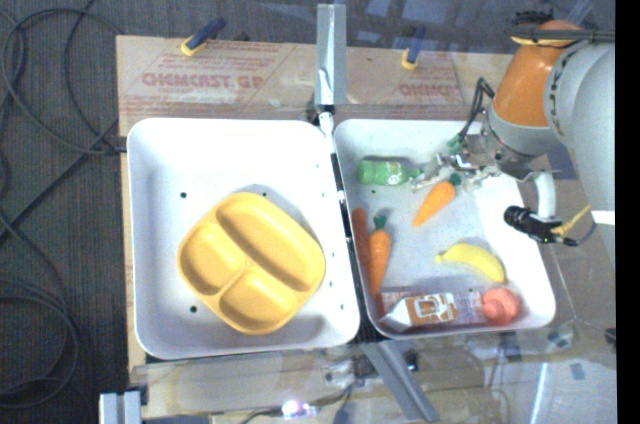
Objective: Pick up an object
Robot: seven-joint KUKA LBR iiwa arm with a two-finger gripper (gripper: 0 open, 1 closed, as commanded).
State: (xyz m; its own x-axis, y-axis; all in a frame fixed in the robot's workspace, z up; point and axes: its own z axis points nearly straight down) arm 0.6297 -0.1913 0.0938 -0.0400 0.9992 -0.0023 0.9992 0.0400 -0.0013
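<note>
Camera view: left bin [150, 212] holds a yellow tray [252, 260]; claw [452, 167], grip unclear, over right bin's [540, 282] carrot [435, 201].

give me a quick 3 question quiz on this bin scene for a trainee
1. True or false: the yellow divided tray lies in the left bin.
2. How many carrots are in the right bin?
3. Which item is nearest the gripper? A) banana B) upper carrot C) carton

Key: 1 true; 2 two, the other being the lower carrot; 3 B.
</note>
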